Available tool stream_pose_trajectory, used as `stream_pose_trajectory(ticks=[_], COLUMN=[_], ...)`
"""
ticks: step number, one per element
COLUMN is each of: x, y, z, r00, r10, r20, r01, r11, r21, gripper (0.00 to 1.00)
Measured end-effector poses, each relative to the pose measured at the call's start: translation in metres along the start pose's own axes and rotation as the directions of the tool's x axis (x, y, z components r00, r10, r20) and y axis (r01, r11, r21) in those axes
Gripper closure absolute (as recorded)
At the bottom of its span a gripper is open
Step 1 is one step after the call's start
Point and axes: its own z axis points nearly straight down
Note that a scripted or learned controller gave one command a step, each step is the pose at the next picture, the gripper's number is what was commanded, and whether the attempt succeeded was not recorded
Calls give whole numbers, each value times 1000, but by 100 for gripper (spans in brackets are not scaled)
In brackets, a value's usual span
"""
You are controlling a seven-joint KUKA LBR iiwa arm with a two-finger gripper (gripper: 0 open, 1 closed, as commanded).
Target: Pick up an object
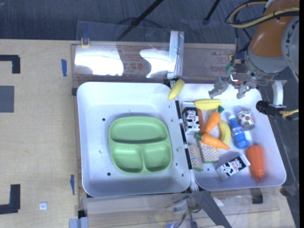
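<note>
I see the pale wooden surface (38,127) filling the left of the frame, with black and blue tape marks, and dark floor with stand legs along the top. The left bin (90,103) holds a green divided plate (140,144). The right bin (275,175), lower right, holds carrots (212,121), bananas (207,104), a blue bottle (239,132) and cow-patterned cartons (191,118); no writing is readable. The claw (232,87) hangs spread wide and empty above that bin's top edge.

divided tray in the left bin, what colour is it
Light green: the three-compartment plastic tray in the left white bin, seen clearly in the overhead camera view.
</note>
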Motion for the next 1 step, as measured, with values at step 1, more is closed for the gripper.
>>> stream_pose_trajectory(ticks=[1], x=[-28], y=[-1], z=[91], r00=[994], r10=[112], r20=[1], r01=[-112], r11=[994], r21=[0], gripper=[0])
